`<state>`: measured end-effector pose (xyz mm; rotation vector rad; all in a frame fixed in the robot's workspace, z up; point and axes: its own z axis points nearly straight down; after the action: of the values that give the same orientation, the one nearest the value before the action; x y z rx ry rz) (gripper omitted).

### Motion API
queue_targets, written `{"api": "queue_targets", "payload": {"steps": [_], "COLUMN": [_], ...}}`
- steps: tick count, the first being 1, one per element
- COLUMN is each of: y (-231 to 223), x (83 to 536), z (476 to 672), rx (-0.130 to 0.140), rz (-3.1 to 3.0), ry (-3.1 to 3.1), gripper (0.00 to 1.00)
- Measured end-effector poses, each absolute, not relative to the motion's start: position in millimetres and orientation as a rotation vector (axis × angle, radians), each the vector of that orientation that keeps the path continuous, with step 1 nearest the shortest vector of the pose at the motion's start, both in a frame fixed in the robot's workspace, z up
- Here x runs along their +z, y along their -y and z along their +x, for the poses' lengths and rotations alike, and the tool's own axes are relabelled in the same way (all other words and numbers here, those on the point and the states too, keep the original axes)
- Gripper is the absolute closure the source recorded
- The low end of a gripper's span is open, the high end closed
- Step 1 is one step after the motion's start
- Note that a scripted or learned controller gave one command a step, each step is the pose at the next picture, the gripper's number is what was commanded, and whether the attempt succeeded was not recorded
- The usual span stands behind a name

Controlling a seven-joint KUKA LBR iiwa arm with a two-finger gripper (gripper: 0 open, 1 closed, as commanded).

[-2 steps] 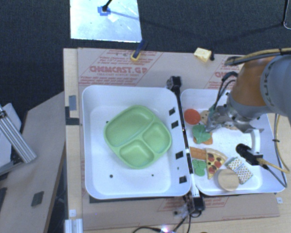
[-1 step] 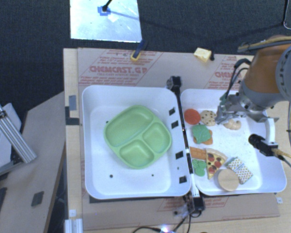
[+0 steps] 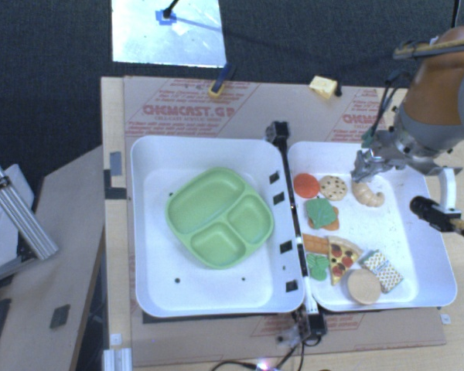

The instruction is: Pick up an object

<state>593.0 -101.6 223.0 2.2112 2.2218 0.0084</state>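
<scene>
Arm reaching over the right bin's toy food

Camera view: the claw (image 3: 365, 168) hangs low at the right bin (image 3: 429, 246) far end, just above the croissant (image 3: 369, 196); how far it is open I cannot tell. Nearby lie a tomato slice (image 3: 306, 185), cookie (image 3: 333, 187) and pizza slice (image 3: 342, 256). The left bin (image 3: 151, 230) holds a green divided plate (image 3: 219, 217)
</scene>
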Motion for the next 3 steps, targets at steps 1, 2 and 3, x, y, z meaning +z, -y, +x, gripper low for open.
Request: {"api": "queue_targets", "payload": {"steps": [1, 2, 3], "y": [101, 85, 68], "x": [224, 216, 217], "z": [593.9, 549.8, 512.5], "rx": [0.003, -0.001, 0.0], "rz": [2.216, 2.221, 2.22], "ry": [-2.225, -2.225, -2.225], "gripper": [1.0, 1.0, 1.0]}}
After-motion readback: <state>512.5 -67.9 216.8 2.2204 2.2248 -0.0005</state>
